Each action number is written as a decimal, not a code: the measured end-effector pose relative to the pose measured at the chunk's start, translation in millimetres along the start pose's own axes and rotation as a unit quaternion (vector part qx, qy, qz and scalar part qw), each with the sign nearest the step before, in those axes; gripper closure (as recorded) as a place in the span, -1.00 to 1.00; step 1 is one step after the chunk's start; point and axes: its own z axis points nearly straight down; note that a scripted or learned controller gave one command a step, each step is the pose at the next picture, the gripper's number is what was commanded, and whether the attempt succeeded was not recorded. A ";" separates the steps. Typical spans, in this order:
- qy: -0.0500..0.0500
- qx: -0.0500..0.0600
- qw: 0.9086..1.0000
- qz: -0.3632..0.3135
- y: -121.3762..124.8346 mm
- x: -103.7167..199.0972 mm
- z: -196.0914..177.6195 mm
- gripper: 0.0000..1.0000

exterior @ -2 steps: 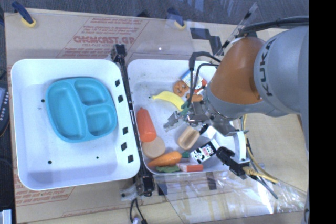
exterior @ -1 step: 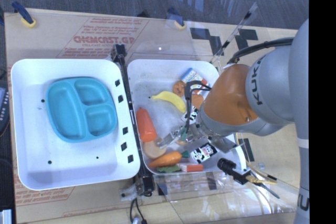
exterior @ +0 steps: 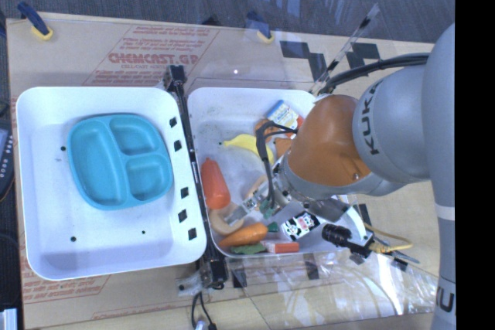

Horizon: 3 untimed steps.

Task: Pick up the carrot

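Observation:
The carrot (exterior: 244,233) is a small orange piece with a green top. It lies near the front edge of the right bin (exterior: 203,116). My gripper (exterior: 260,204) reaches down into this bin from the right and hangs just above and behind the carrot. The arm's orange band and grey wrist hide much of the bin's right half. I see nothing lifted off the bin floor.
The left bin (exterior: 35,189) holds a blue divided plate (exterior: 120,158). In the right bin a red-orange oblong item (exterior: 214,183) lies left of the gripper, a yellow banana (exterior: 244,142) behind it, and a small printed box (exterior: 283,115) at the back. A red stick (exterior: 283,247) lies beside the carrot.

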 end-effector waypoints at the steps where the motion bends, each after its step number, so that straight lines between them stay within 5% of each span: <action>1: 0.004 0.004 0.998 0.063 -14.4 -15.5 -27.1 -1.00; 2: 0.002 0.003 0.996 0.089 4.5 11.5 0.4 -1.00; 3: 0.000 0.002 0.997 0.083 6.3 9.7 -11.1 1.00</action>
